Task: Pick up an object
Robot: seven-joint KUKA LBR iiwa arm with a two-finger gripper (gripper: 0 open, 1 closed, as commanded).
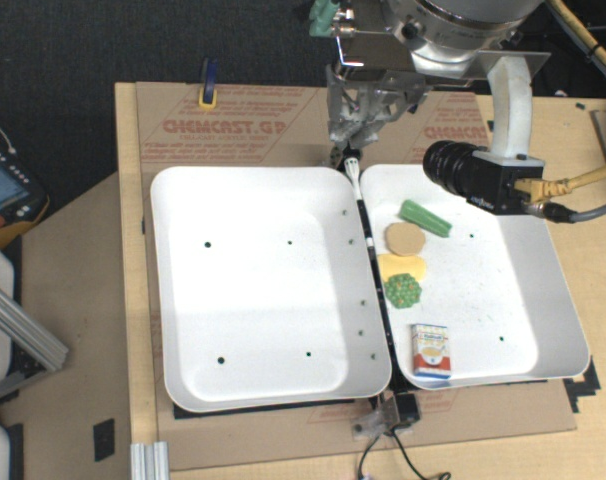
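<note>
— Sizing up the right bin [543, 298]: green stick [426, 218] just beside the tan disc [405, 238], yellow piece [401, 266] and dark green ball [402, 290] touching below the disc, small carton [431, 353] apart toward the near rim.

— Looks light, all of it. Probably toy-food plastic, stiff and a bit slick.

— Best taken across the green stick's narrow width; flat disc likely hard to pinch. Gripper [355, 128] hanging beyond the bin's far left corner.

— Jaws? Cannot tell whether spread or pressed together; too blurred.
</note>
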